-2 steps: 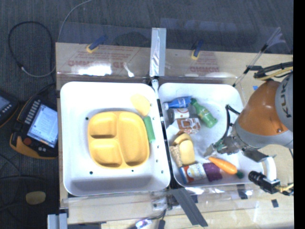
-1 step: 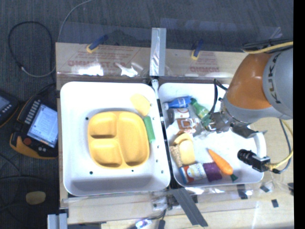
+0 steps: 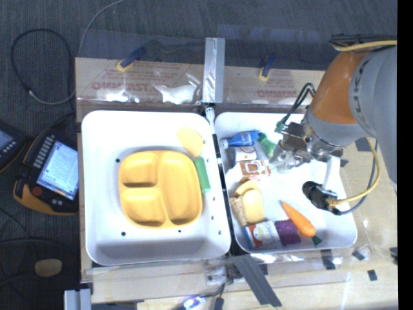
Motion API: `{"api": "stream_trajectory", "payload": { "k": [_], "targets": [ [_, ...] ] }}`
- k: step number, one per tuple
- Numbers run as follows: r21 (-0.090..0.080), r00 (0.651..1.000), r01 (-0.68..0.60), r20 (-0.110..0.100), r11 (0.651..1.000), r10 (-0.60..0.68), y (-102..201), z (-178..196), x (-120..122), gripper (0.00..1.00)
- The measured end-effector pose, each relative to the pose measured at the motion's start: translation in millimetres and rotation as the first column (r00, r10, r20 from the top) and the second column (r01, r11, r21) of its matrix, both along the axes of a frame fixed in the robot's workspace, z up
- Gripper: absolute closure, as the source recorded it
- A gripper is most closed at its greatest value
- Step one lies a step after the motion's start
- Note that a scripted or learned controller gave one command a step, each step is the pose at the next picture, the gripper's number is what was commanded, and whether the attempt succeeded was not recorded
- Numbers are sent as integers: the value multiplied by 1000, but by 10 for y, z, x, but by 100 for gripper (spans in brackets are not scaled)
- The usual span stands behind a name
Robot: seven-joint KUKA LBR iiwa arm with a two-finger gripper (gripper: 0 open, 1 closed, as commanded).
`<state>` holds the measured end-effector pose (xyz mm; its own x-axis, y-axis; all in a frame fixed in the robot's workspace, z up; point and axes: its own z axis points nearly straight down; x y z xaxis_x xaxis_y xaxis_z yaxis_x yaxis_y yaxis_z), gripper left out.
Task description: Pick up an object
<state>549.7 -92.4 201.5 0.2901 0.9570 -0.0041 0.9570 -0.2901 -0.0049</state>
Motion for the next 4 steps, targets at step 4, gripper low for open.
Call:
{"api": "stream_trajectory", "payload": {
  "k": [4],
  "targets": [
    [-4,929,-370,7,929,370,-193,-706,1200,100]
  ]
}}
